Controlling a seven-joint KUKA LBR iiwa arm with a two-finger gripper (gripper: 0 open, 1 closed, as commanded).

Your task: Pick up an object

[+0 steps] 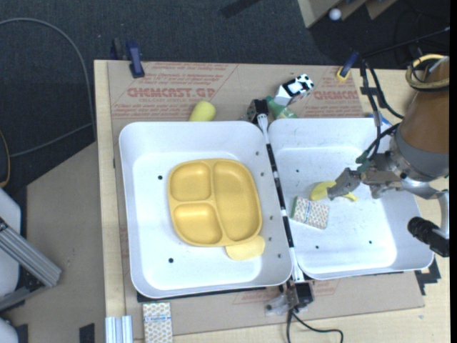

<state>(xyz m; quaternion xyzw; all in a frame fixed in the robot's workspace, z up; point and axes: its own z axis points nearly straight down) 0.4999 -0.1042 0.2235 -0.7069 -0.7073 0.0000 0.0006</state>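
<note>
- The grey arm with its orange band enters from the right edge and reaches across the right-hand shallow white bin.
- The two-finger gripper sits low over that bin, its dark tip touching or just over a small yellow curved plastic piece; whether it is clenched on it or released I cannot tell (the tip is dark and blurs into the piece).
- Just beside the yellow piece, toward the dividing wall between the bins, lies a small pale patterned square packet, slightly tilted.
- The rest of the right bin's floor is bare white, with open room toward its near edge and far corners.
- The left-hand shallow white bin holds a yellow three-compartment plastic tray near its middle, with a pale yellow rounded flat piece partly tucked under the tray's near edge (its full shape is hidden).
- Outside the bins, on the brown cardboard-covered bench, a yellow rounded object rests just beyond the left bin's far rim.
- A black-and-white checked item stands near the bins' far junction; hard to identify.
</note>
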